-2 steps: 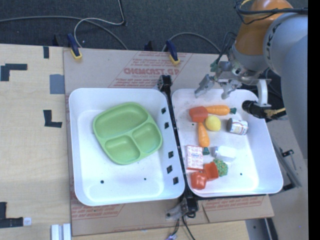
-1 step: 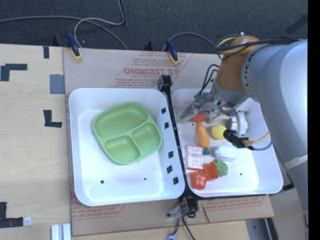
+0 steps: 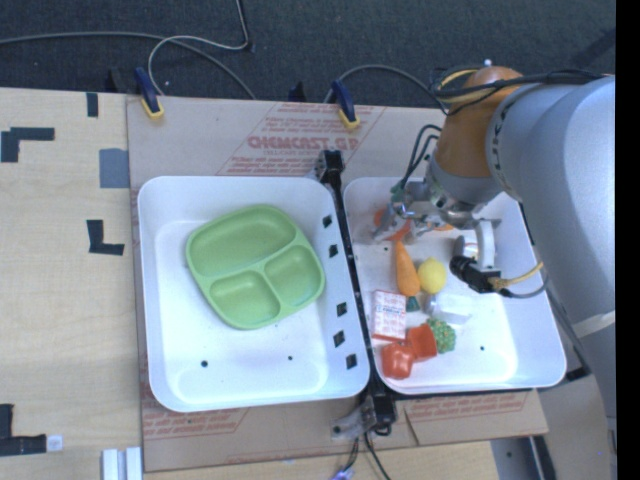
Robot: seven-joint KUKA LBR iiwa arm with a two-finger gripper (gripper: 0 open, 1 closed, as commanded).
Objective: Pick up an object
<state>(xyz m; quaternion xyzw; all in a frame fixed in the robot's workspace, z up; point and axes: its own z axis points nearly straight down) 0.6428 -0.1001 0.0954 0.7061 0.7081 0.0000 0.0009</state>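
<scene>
In the right shallow white bin (image 3: 520, 363), the long orange toy carrot (image 3: 404, 267) lies just below the gripper (image 3: 402, 218), its long axis running away from it; whether anything is pinched I cannot tell.

Arm bent down – tool (image 3: 400, 218) low, wrist tilted.

Arm (image 3: 560, 168): cut off at the right edge; covers the right bin's (image 3: 520, 368) far right corner
Gripper (image 3: 405, 218): fingers too small and cluttered to tell their state
Red item (image 3: 384, 215) at the fingertips: partly hidden, kind unclear
Small white item (image 3: 452, 313) beside the broccoli (image 3: 442, 335): too small to identify
</scene>
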